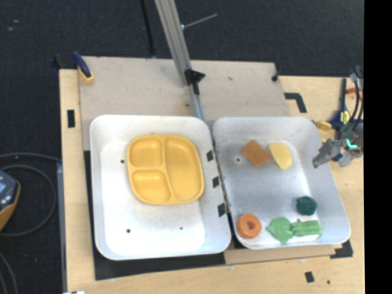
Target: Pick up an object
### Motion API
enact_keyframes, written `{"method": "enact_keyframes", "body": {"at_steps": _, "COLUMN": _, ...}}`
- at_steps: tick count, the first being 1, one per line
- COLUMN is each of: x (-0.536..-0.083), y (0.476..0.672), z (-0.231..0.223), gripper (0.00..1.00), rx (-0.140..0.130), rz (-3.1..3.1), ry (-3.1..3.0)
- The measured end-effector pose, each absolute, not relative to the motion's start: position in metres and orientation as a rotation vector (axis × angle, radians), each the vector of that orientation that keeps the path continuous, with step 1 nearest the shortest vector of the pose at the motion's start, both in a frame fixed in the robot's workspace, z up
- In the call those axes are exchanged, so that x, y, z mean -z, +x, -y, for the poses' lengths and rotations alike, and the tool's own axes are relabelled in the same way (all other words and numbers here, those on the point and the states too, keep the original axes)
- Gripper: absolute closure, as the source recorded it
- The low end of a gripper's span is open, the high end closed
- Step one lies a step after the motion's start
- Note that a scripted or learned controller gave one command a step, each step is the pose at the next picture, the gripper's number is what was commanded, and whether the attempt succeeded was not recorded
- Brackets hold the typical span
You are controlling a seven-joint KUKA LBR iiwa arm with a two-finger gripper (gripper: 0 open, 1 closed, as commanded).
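Beside the right bin's (318,182) outer rim hangs the pincer (334,154).

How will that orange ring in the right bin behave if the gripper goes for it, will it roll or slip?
The orange ring lies flat, hole up, so it probably won't roll. It sits close to the bin wall and beside the green toy, so fingers may nudge it against them. It looks small and likely light.

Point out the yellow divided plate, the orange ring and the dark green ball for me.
yellow divided plate (166,168), camera view, on the ridge where its compartments meet.
orange ring (248,225), camera view, on its orange rim beside the hole.
dark green ball (306,205), camera view, on its top middle.
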State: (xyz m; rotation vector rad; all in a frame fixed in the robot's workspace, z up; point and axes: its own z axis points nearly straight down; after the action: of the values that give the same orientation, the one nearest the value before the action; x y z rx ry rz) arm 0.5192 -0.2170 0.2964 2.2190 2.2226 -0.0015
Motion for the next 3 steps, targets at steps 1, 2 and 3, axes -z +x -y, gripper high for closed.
{"method": "enact_keyframes", "body": {"at_steps": 1, "x": -0.297, "y": 0.520, "z": 0.217, "gripper": 0.00, "rx": 0.000, "rz": -2.222, "ry": 2.218}}
{"method": "enact_keyframes", "body": {"at_steps": 2, "x": -0.245, "y": 0.530, "z": 0.220, "gripper": 0.00, "rx": 0.003, "rz": -2.223, "ry": 2.221}}
{"method": "enact_keyframes", "body": {"at_steps": 3, "x": -0.190, "y": 0.539, "z": 0.225, "gripper": 0.00, "rx": 0.004, "rz": -2.223, "ry": 2.223}}
